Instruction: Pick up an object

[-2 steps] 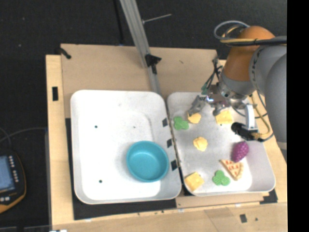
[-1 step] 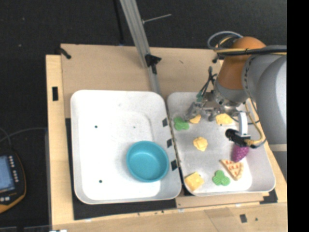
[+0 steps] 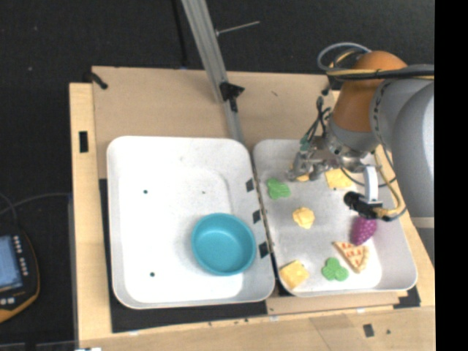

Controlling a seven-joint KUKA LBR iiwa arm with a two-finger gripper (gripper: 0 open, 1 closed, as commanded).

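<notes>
My gripper (image 3: 301,168) hangs over the back of the right bin (image 3: 395,269), pointing down near its far-left part. Just below and left of it lies a green toy piece (image 3: 278,189). A yellow piece (image 3: 338,178) sits right beside the gripper, partly hidden by the wrist. Further forward lie a yellow lump (image 3: 303,217), a purple grape bunch (image 3: 363,229), a pizza slice (image 3: 352,255), a green clover shape (image 3: 335,270) and a yellow block (image 3: 294,273). Nothing shows between the fingers.
The left bin (image 3: 146,167) holds a blue bowl (image 3: 223,243) at its front right. A grey slanted pole (image 3: 208,50) rises behind the bins. The arm's grey body and orange band (image 3: 358,101) overhang the right bin's back right corner.
</notes>
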